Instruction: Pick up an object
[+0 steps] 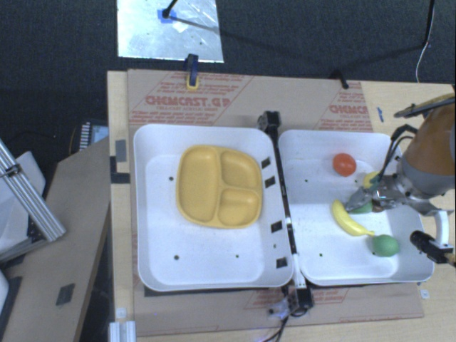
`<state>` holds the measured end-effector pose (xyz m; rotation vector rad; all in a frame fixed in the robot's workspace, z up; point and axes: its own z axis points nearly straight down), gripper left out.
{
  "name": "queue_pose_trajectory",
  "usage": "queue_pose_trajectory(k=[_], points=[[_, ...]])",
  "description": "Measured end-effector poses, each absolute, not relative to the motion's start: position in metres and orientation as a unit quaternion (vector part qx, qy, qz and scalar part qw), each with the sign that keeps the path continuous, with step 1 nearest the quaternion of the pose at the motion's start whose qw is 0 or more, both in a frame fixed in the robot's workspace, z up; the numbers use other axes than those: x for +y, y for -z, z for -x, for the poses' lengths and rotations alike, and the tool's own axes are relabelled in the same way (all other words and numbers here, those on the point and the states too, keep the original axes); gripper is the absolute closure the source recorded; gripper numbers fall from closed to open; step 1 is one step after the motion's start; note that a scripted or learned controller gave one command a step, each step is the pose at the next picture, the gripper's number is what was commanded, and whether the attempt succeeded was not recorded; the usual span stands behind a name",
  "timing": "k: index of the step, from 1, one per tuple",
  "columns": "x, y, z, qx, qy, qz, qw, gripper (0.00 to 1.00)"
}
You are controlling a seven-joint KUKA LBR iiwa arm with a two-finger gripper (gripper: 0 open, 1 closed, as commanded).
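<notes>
While hand (360, 204) sits low at banana (350, 221) in right bin (313, 262), grip state unclear; nothing lifted yet.

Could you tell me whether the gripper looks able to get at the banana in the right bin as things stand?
Probably yes. The gripper is already low in the right bin, right beside the banana, with nothing lying over the fruit. The green ball and orange ball sit apart from it.
</notes>
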<state>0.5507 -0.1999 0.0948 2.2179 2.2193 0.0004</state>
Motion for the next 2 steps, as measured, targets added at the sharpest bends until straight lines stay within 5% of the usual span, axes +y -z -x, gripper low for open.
queue_pose_trajectory(k=[1,2], points=[[-0.203,-0.09,-0.554,0.707,-0.0006,-0.708,0.006,0.0],[-0.204,-0.102,-0.555,0.706,-0.0016,-0.708,0.01,1.0]])
